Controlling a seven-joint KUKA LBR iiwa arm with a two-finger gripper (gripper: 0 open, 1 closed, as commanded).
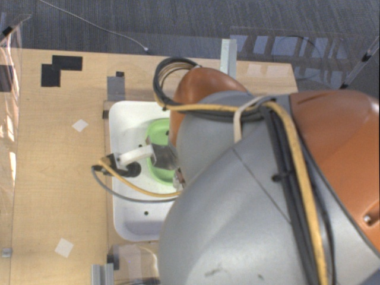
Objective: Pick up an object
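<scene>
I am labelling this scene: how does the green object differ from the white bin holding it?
The green object is bright green; the white bin is white. The green object looks round, while the bin has straight walls and rounded corners. The green object is much smaller and lies inside the bin. Both are partly hidden by the arm.

The grey arm (249, 218) comes in from the right edge and fills the lower right of the frame, its bulk reaching to the centre. Its orange band (199, 91) sits at upper centre, and a yellow cable (300, 171) runs along its top. The hand (164, 157) pokes out beneath the wrist at centre left, mostly hidden by the arm.
</scene>
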